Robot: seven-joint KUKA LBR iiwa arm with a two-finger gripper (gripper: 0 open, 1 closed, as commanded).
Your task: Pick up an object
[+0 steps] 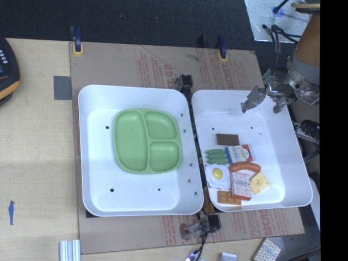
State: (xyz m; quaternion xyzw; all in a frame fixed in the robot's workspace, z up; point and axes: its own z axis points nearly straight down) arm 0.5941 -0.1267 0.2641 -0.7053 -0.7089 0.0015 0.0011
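Note:
Several toy foods lie clustered at the front of the right bin [283, 140]: a brown bar [227, 140], green beans [216, 156], a blue and white packet [237, 153], a sausage [244, 167], a fried egg [217, 174], a cheese wedge [260, 182], a red and white packet [240, 186] and a brown cracker [228, 199]. My gripper [265, 103] hangs over the bin's back right corner, well behind the foods. Its fingers [251, 100] are spread apart and open, with nothing between them.
The left bin [92, 145] holds a green divided plate [147, 141]. A dark clip [186, 82] sits at the back where the bins meet, and another fitting [204, 224] at the front. The arm's orange band [310, 42] is at the far right.

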